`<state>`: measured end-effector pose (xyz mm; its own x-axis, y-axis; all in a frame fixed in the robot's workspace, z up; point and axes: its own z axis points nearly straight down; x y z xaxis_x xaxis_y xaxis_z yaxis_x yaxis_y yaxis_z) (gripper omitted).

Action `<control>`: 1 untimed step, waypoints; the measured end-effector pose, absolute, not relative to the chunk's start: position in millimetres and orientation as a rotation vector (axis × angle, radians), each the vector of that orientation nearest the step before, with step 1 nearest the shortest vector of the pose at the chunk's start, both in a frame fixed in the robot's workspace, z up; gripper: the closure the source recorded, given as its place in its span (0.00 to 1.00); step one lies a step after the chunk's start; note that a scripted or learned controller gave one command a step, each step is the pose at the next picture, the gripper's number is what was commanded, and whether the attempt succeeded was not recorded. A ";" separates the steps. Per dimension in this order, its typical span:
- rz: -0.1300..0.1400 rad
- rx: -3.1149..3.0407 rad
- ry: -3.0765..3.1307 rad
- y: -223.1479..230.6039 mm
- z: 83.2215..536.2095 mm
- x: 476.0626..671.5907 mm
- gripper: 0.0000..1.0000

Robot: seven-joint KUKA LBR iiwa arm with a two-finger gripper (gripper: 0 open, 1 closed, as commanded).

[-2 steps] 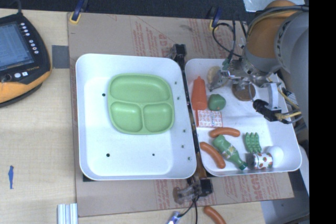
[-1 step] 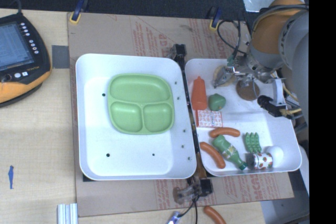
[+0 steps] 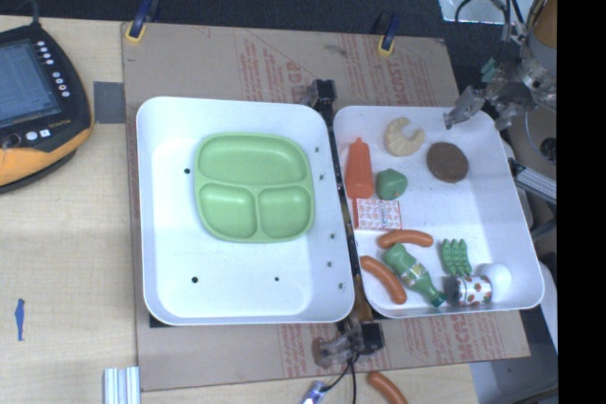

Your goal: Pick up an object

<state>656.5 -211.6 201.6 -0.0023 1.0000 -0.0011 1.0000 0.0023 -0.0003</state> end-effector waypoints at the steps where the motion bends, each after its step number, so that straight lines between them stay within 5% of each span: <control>1: -0.005 2.216 2.228 -96.4 129.3 596.5 0.00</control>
